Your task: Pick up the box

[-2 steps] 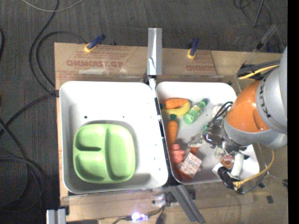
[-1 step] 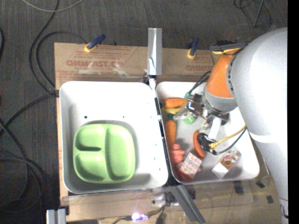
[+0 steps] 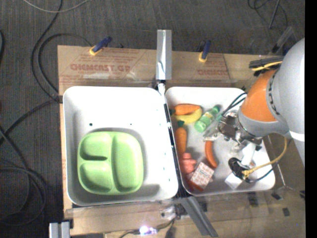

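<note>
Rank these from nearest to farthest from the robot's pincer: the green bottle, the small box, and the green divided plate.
Measured from the pincer in the right bin:
1. Green bottle, just to its left in the same bin.
2. Small box, lower down near that bin's front edge.
3. Green divided plate, far off in the left bin.
</note>
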Available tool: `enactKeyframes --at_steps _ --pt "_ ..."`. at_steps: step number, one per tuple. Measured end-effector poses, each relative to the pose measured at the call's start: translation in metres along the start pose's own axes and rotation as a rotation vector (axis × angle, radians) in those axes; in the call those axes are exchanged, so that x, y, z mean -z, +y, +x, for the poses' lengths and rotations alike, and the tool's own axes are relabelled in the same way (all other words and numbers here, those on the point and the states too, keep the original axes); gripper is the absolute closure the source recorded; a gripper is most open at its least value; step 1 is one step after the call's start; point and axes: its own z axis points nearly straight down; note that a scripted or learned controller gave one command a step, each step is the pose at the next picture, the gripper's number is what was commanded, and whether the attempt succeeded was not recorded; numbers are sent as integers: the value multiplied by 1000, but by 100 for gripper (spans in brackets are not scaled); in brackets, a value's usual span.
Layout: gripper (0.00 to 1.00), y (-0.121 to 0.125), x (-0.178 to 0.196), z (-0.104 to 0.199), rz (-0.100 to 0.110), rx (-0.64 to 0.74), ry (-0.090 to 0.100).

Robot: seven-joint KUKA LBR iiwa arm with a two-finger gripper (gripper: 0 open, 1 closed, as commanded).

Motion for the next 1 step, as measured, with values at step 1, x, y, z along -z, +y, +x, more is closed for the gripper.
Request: enactKeyframes --at_steps 1 --pt "0 102 0 37 103 -327 -35"
